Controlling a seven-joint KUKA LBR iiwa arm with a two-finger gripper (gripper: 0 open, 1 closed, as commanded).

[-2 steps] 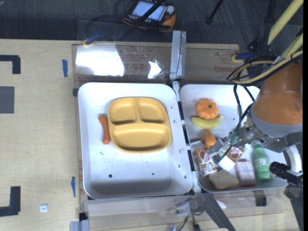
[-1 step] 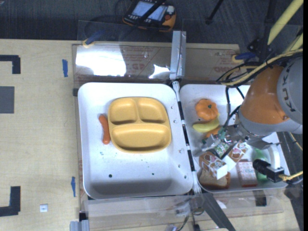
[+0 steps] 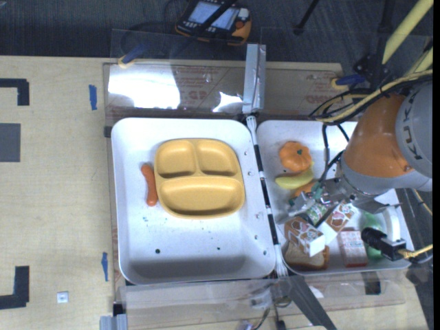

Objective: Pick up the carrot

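The carrot [image 3: 149, 184] is a small orange stick lying on the floor of the left bin [image 3: 130, 239], just off the left edge of a yellow divided plate [image 3: 199, 177]. My gripper [image 3: 315, 210] is low in the right bin [image 3: 330, 130], over a pile of small packets. It is far to the right of the carrot, across the wall between the bins. The arm's orange band [image 3: 375, 143] and grey wrist cover the right side of that bin.
The right bin holds an orange pumpkin-shaped toy [image 3: 295, 156], a yellow banana [image 3: 294, 181], a slice of bread [image 3: 302, 243] and several packets. A clear panel [image 3: 179, 88] stands behind the left bin. A handheld pendant [image 3: 213, 19] lies beyond the bench.
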